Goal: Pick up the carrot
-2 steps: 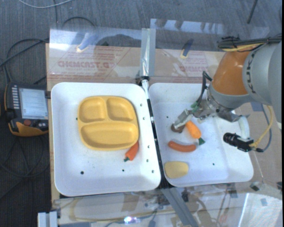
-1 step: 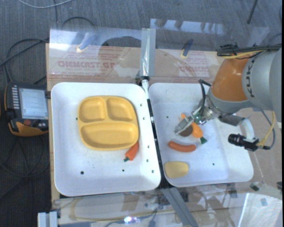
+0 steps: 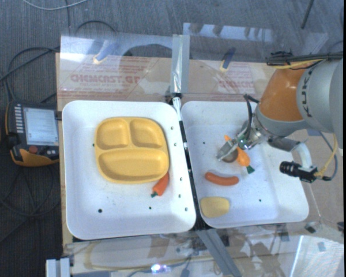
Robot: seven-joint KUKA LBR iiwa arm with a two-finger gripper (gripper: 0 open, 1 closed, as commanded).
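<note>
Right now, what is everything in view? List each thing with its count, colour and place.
bins: two, white, side by side on the bench
divided plate: one, yellow, left bin
carrot by plate: one, orange, left bin, at the plate's lower right edge
carrot by hand: one, orange with green tip, right bin
sausage: one, orange-red, right bin, centre
potato-like piece: one, pale yellow, right bin, near edge
teach pendant: one, black and orange, floor left of the bins
arm: one, grey and orange, over the right bin
hand: one, low beside a carrot
</note>
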